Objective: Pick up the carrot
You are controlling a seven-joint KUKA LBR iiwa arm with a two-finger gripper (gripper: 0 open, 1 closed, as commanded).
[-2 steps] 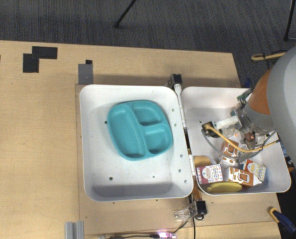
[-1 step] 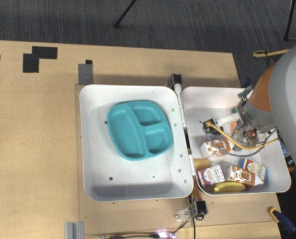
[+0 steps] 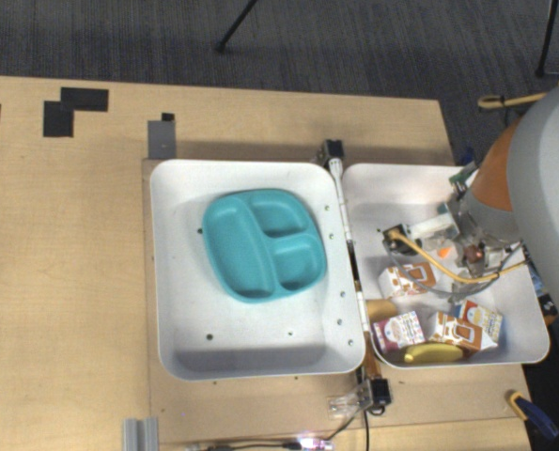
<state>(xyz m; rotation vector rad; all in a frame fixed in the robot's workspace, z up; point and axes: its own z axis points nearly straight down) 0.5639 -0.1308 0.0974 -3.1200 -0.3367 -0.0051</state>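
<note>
Down at the gripper [image 3: 469, 250], low inside the right bin [image 3: 401, 181], and from this angle I cannot tell whether it is open or closed: cables and the wrist cover its tip. Nothing can be seen held in it. Just left of it, a small orange sliver peeks out, which looks to be the carrot [image 3: 443, 249], lying on the bin floor and mostly hidden by the gripper's body. A yellow cable [image 3: 420, 250] loops across right there, and a white piece [image 3: 431, 225] sits just above it.

Moving outward, a small carton [image 3: 407, 279] lies to the left of the gripper. Two more cartons [image 3: 401, 328] [image 3: 468, 325] sit nearer the front wall, with a banana [image 3: 433, 353] pressed against that wall below them.

Up from the gripper runs the arm [image 3: 551, 158], grey with its orange band [image 3: 493, 178], coming in from the right.

Over in the left bin [image 3: 171, 280], a teal divided plate [image 3: 263, 243] lies near the middle, tilted a little. Both bins rest side by side on the wooden bench [image 3: 63, 280].
</note>
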